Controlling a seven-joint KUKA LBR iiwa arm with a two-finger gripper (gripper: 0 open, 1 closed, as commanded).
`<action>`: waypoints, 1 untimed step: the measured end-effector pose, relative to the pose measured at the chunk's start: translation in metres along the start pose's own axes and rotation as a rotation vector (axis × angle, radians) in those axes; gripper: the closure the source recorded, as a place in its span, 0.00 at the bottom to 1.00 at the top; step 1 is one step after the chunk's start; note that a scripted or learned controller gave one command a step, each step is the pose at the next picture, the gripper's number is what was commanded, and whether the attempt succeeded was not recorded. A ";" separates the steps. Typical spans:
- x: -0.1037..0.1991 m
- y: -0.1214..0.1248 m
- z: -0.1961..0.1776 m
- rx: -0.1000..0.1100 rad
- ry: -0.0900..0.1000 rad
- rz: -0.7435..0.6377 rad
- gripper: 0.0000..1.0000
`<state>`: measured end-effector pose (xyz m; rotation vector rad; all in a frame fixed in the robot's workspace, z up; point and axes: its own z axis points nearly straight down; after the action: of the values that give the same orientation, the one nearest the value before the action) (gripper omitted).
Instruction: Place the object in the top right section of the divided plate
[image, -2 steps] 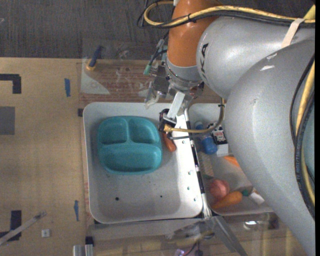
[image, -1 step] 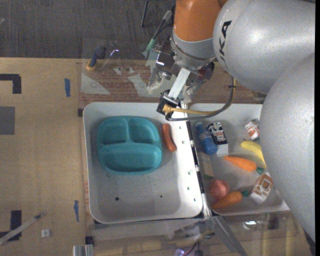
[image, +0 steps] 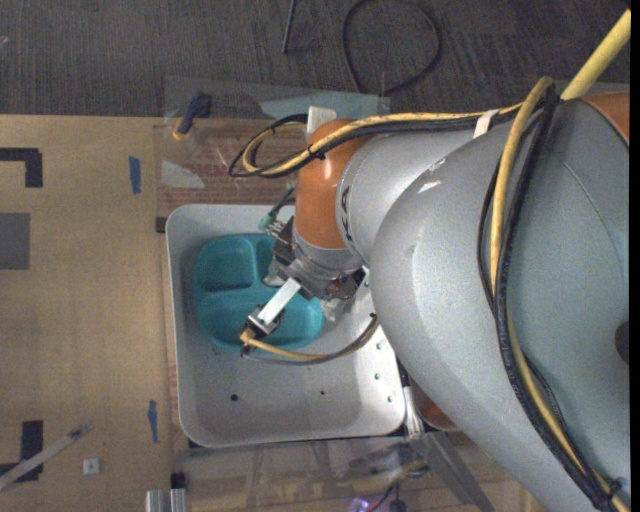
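A teal divided plate (image: 225, 275) lies in the left part of a shallow white bin (image: 290, 415). My gripper (image: 303, 282) hangs over the plate's right side, below the orange band of the wrist. The grey arm reaches in from the right and covers the plate's right edge. The wrist hides whatever is under the gripper.
The bin's near floor (image: 290, 390) is bare white with a few small dark dots. The wooden bench (image: 80, 300) to the left carries blue tape marks and black squares. Black cables (image: 390, 45) lie on the dark floor beyond the bench. The arm's bulk covers the view's right half.
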<state>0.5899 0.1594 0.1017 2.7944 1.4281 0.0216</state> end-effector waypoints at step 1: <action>-0.016 0.079 -0.051 0.009 -0.012 0.146 0.00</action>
<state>0.6438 0.1006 0.1536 2.8941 1.2222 -0.0014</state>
